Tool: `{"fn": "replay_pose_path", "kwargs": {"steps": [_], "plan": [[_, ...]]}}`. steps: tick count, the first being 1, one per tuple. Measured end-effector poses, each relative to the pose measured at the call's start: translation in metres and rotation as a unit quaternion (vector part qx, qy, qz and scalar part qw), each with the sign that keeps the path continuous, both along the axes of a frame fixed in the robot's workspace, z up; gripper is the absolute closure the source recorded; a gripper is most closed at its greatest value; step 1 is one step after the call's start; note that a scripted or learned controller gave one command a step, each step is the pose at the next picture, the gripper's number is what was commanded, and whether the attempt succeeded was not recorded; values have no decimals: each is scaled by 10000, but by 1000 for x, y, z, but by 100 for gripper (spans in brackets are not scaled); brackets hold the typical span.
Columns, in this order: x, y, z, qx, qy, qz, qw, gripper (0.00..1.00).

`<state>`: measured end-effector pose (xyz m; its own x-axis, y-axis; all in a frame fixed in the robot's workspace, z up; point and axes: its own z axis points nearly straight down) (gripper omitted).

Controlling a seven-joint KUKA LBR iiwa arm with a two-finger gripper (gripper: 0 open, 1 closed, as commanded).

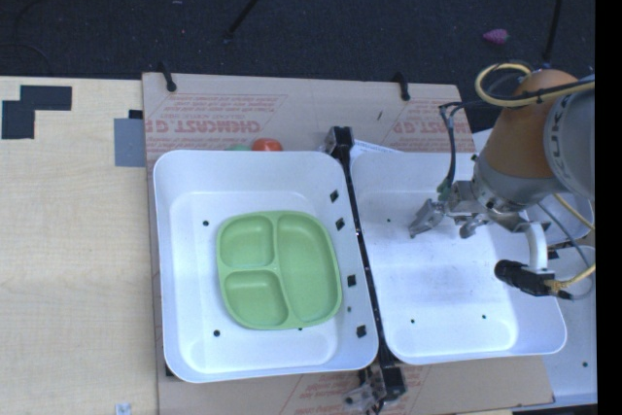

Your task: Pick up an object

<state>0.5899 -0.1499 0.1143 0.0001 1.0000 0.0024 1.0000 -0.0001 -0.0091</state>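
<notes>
Tray [279, 268] in left bin [185, 209]: light, stiff, slick plastic; best pinched at a rim or divider. Gripper [445, 221] over right bin [457, 326], fingers spread, holding nothing.

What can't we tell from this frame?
- Gripper over the right bin: too small to tell its state or whether it holds anything.
- Red and green things behind the left bin: its rim hides most of them.
- Arm: cut off by the right edge.
</notes>
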Motion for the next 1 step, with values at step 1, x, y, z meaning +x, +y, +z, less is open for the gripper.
{"fn": "replay_pose_path", "kwargs": {"steps": [1], "plan": [[-1,1,-28,-5,-20,-9,10000,0]]}}
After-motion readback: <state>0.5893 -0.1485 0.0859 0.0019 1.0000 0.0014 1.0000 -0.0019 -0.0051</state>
